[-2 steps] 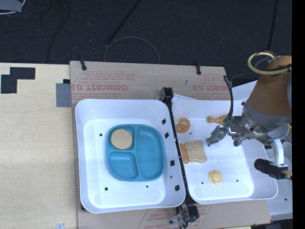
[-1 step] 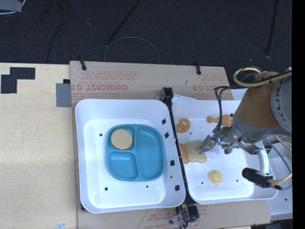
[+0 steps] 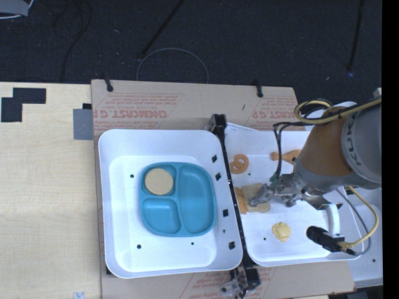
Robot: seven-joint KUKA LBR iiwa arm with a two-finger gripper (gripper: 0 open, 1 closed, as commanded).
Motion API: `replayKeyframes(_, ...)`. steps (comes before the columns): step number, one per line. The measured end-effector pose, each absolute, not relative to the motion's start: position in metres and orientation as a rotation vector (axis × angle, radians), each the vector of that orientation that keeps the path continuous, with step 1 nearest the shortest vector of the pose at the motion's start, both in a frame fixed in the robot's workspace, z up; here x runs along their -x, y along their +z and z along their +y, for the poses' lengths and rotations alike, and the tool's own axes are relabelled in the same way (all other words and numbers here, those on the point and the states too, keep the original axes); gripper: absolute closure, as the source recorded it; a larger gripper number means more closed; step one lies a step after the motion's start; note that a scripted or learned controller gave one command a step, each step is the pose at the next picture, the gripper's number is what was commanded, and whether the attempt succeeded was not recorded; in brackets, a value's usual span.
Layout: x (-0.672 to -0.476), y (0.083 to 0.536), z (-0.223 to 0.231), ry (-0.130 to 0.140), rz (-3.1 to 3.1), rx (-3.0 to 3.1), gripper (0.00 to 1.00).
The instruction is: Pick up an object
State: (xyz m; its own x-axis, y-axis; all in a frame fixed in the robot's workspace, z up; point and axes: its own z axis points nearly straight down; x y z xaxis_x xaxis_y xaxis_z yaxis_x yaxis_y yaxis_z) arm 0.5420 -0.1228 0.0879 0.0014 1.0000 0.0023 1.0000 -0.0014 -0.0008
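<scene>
Bread (image 3: 254,199) lies at the right bin's (image 3: 293,257) left side, under my fingers (image 3: 257,198); I cannot tell whether they are apart or together. Nearby I see a pretzel (image 3: 239,163) and a yellow lump (image 3: 281,231).

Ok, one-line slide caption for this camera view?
Arm's hand low over tan food pieces in right bin; blue tray in left bin.
</scene>
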Motion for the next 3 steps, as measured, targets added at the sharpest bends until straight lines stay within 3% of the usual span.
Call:
replayKeyframes(1,-0.544,0.102,-0.124,-0.008,-2.216,2.228,1.0)
replayKeyframes(3,-0.537,0.202,-0.12,-0.003,-2.224,2.222,1.0)
